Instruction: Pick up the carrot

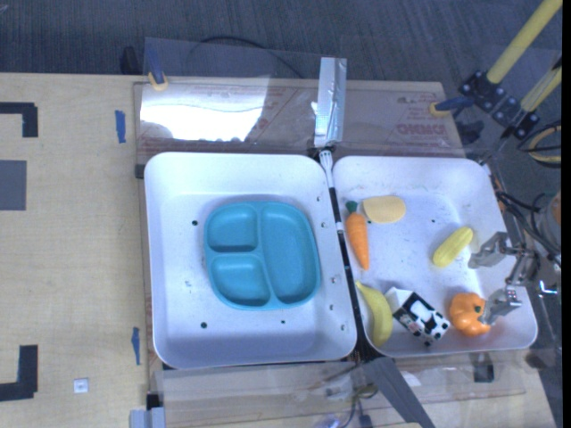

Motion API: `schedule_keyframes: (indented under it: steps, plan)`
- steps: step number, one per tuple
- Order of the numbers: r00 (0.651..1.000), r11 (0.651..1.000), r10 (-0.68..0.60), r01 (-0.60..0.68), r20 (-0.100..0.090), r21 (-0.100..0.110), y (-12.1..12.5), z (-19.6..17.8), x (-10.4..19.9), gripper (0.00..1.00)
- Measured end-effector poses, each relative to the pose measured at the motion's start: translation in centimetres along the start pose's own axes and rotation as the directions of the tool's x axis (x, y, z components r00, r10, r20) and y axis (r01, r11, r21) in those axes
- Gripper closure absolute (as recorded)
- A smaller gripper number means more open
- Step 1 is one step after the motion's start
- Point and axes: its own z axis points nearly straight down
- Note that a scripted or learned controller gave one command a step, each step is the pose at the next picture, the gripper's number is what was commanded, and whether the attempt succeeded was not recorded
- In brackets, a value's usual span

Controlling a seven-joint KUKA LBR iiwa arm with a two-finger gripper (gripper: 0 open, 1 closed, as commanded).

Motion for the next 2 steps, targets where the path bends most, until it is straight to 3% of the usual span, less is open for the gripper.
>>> schedule_keyframes:
  steps: [1,2]
  plan:
    - [0.998,0.998,0.066,-0.066,0.010,0.002,2.6,-3.8,0.2,0.00]
    - [0.997,0.997,0.073,-0.073,0.011,0.002,-0.6,6.9,-0.3,0.00]
